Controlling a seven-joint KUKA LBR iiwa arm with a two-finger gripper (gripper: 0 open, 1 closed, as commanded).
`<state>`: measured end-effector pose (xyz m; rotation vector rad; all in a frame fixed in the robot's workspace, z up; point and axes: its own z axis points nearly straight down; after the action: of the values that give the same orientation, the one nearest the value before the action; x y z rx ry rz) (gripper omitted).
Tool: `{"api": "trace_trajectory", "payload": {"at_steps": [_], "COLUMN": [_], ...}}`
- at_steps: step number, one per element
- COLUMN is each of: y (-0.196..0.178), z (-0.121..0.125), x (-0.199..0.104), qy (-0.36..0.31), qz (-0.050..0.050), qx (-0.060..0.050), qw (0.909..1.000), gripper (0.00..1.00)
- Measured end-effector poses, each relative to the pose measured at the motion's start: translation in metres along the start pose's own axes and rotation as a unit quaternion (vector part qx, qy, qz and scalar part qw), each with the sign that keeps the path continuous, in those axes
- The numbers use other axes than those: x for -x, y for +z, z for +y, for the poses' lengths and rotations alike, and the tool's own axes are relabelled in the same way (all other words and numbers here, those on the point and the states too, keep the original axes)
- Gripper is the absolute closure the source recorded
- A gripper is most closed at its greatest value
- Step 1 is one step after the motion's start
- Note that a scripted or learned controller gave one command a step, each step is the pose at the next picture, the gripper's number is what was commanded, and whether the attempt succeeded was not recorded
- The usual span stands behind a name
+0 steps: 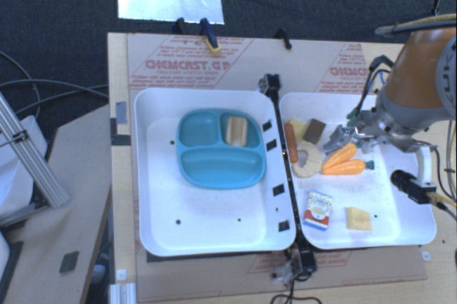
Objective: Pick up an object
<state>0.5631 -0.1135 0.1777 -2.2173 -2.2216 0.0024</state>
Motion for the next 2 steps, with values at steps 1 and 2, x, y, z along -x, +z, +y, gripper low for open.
{"api": "trace_trajectory", "payload": {"at_steps": [1,2], "y": [0.042,0.088], "z": [0.002,0.006], "x": [0.002,0.001], "qy": [0.0,0.001], "qz": [0.0,0.001], "qx": [0.001,0.006], "qw": [1.0,1.0], "gripper": [0.0,0.0]}}
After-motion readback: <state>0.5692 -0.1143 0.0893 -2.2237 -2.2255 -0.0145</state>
